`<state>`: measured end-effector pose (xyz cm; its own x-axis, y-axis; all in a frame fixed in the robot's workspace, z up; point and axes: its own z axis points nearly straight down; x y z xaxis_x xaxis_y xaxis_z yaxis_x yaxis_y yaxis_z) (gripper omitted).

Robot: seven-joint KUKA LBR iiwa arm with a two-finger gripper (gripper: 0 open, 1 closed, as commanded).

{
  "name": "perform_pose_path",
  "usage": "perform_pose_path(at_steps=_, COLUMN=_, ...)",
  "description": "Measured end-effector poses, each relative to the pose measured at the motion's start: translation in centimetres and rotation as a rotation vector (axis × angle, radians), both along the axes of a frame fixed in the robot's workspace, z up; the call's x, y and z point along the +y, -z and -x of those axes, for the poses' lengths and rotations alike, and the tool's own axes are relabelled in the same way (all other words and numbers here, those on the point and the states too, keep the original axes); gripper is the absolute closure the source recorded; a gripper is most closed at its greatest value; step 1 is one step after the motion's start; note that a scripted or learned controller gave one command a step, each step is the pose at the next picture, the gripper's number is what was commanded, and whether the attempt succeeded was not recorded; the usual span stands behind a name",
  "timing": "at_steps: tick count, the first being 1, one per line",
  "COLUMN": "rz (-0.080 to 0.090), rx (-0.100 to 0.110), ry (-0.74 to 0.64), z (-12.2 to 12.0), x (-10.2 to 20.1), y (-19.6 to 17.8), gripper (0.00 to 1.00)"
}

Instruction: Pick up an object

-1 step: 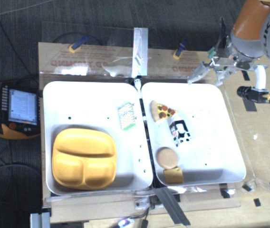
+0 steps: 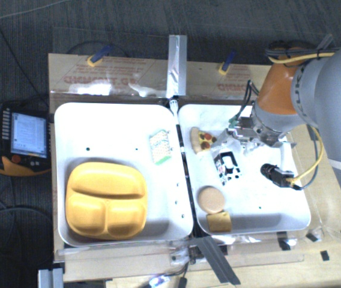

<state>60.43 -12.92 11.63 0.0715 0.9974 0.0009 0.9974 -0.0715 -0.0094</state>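
My gripper hangs over the middle of the right bin, below the grey wrist and the orange band. A toy pizza slice lies just up and left of it. Toward the front, a round tan disc sits below the gripper, with a golden-brown block touching it by the front wall. In the left bin there is a large yellow bread-shaped object and a small green and white packet.
A black cable plug with a yellow cable hangs off the arm, over the right bin's right half. A metal divider post stands at the back between the bins. A handheld controller lies left of the bench.
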Motion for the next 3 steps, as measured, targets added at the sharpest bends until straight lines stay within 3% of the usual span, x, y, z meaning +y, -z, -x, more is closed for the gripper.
perform_pose_path(at_steps=1, rz=0.006, rx=-0.02, ry=-0.04, z=2.5, x=0.5, y=2.6, gripper=0.0)
perform_pose_path(at_steps=2, rz=0.001, rx=-0.016, ry=-0.04, z=2.6, x=0.7, y=1.9, gripper=1.0)
perform_pose_path(at_steps=3, rz=0.002, rx=-0.001, ry=-0.047, z=-1.1, x=8.5, y=-6.4, gripper=1.0)
